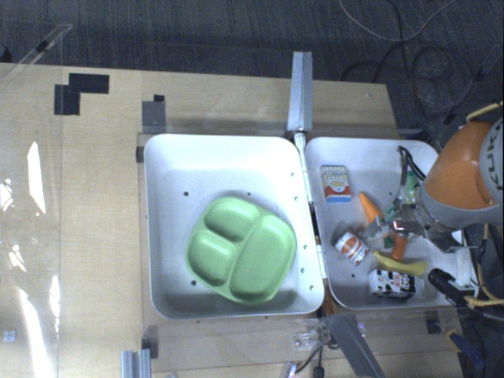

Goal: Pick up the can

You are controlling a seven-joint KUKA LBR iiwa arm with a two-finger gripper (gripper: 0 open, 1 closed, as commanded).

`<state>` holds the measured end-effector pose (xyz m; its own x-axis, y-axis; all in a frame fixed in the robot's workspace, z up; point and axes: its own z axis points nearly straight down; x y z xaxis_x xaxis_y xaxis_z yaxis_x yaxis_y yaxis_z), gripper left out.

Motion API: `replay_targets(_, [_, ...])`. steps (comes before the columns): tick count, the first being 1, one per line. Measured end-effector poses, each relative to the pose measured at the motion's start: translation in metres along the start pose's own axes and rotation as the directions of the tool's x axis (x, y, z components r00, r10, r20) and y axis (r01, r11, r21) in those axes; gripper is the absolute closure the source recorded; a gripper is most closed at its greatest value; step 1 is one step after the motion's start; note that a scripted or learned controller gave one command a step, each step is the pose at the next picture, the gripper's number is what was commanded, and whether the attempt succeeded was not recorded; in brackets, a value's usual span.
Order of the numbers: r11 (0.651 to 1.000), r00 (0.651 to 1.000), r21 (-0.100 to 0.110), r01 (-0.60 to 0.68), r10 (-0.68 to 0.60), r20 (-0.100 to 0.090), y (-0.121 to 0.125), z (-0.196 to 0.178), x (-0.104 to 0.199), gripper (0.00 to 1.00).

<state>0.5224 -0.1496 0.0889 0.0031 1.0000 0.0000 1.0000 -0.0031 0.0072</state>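
Reach down slowly with the gripper point(383, 228) to the can point(351, 246), lying just beside the carrot point(369, 207). Cannot tell about the squeeze yet.

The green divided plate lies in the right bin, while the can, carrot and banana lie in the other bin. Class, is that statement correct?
Not quite. The camera view shows the green divided plate in the left bin, not the right. The can, carrot and banana do lie in the other bin, the right one.
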Motion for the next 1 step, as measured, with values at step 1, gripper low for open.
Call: replay_targets(1, [0.925, 0.925, 0.007, -0.381, 0.381, 0.002, 0.0664, -0.0530, 0.0614, 0.00])
